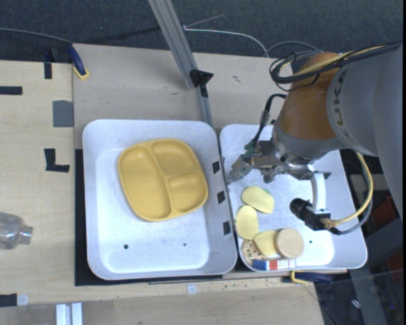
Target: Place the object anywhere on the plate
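A yellow plate (164, 178) with three compartments lies in the left bin (101, 202). In the right bin (345, 249), several pale yellow food pieces sit near its front left: one (258, 198) highest, another (247, 221) below it, a third (266, 243) beside a tan round piece (289, 242). My gripper (252, 166) hangs over the right bin's upper left part, just above the highest yellow piece. Its two fingers are spread apart, with nothing between them.
A small flat item with red and blue print (274, 265) lies at the right bin's front edge. A slanted metal pole (176, 36) stands behind the bins. A clear plastic bottle (7, 230) lies on the bench at the far left.
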Controlling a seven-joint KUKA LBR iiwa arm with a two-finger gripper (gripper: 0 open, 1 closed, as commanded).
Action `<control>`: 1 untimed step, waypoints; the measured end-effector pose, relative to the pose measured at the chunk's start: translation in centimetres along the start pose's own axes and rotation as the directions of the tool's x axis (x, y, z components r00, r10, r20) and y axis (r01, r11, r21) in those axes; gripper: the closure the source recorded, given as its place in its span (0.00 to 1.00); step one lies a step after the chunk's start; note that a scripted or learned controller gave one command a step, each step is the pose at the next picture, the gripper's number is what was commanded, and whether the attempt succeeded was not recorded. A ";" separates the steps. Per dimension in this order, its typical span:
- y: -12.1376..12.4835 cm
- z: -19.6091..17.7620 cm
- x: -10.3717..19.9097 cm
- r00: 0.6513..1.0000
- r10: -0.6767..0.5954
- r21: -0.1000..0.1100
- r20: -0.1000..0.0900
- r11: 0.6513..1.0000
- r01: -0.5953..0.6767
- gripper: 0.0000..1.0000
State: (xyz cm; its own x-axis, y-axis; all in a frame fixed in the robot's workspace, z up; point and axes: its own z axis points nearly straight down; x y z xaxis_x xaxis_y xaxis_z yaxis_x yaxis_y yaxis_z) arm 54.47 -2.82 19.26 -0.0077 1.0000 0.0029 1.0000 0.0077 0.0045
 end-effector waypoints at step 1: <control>-3.9 0.5 4.8 1.000 0.003 0.010 0.001 1.000 -0.003 0.00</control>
State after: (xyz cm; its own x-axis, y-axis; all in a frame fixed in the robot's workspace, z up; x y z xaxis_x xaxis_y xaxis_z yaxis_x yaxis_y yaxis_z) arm 50.58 1.98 18.80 -0.0047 1.0000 0.0017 1.0000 0.0047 -0.0052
